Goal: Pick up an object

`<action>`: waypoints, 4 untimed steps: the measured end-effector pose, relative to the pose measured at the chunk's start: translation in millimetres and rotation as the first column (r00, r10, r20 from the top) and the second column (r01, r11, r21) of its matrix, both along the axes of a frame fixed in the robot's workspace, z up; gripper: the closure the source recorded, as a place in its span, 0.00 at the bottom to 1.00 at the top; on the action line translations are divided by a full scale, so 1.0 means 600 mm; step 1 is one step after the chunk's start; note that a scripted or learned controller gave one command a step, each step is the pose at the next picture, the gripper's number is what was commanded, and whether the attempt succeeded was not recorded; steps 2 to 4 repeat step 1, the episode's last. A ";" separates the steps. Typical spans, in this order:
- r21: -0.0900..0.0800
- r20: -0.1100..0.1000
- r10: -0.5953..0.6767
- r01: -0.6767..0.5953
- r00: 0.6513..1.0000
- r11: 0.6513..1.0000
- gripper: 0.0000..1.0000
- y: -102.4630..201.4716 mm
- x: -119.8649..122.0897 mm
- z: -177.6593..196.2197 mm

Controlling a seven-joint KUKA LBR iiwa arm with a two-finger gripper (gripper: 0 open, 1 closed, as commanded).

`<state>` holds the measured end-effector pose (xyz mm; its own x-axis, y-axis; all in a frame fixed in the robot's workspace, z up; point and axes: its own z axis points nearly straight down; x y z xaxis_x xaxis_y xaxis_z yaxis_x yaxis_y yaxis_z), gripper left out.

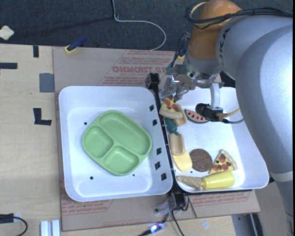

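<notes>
My gripper [173, 96] hangs over the left rim of the right bin [246, 154], under the orange band of the arm. A toy pizza slice [172, 110] with red dots sits pinched at its top end between the fingers, dangling over the divider between the bins. The gripper is shut on it. Just right of it lies a watermelon slice [196, 117], and below it a small teal piece [172, 127].
The right bin also holds a pale yellow piece [179, 152], a brown cookie [201, 160], a second pizza slice [222, 162], a yellow bottle [218, 181] and a bread piece [189, 182]. A green divided plate [116, 142] lies in the left bin [71, 132].
</notes>
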<state>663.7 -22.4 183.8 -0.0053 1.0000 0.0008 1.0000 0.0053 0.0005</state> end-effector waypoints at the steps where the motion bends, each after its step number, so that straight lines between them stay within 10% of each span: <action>1: 0.002 0.002 -0.001 0.001 1.000 1.000 1.00 0.049 -0.126 0.147; 4: 0.002 0.002 -0.001 0.001 1.000 1.000 1.00 0.049 -0.126 0.147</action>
